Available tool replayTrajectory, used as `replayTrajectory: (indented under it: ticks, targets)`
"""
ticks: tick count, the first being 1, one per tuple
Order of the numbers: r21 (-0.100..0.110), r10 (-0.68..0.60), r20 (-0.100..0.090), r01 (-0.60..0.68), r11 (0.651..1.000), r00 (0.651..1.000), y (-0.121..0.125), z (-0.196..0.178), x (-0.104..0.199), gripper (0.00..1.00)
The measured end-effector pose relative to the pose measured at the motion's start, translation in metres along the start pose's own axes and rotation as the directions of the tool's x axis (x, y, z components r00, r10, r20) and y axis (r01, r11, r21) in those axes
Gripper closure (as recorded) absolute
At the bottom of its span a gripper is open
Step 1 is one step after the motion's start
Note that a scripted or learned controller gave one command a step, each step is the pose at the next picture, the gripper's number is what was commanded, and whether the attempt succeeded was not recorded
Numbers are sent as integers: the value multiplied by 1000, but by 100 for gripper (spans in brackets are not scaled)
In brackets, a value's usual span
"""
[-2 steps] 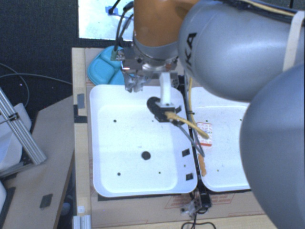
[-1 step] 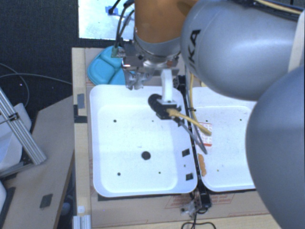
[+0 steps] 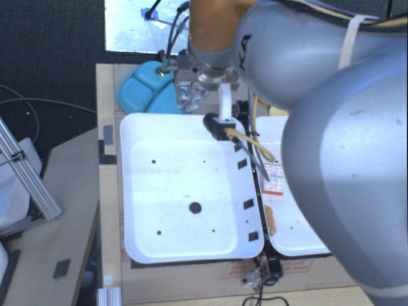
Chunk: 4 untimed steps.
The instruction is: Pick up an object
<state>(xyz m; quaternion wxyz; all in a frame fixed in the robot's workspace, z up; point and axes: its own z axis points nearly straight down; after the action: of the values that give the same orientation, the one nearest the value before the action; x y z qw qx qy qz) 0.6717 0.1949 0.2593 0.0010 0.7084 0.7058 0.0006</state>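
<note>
A light blue moulded object lies on the bench just behind the left bin's far rim. My gripper hangs beside it, over the far edge of the left white bin, under the orange wrist band. In the right bin I see a red and white card and a small orange-brown piece; my arm covers most of that bin. Whether anything is in the gripper is unclear.
The left bin's floor shows small dark dots and one larger dark spot. A black bracket with a yellow cable runs along the divider between the bins. A metal frame stands off the bench at left.
</note>
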Motion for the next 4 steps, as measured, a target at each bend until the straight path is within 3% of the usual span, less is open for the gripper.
replayTrajectory:
  ticks: [1,2,3,4]
  targets:
    - [11,-3,1,3,1000,1000,-93,37,-15,100]
    - [13,1,2,-1,1000,1000,-190,62,-75,100]
    - [-13,-12,-6,12,1000,1000,-147,-52,-26,100]
    - [2,-7,0,7,1000,1000,-80,71,-7,100]
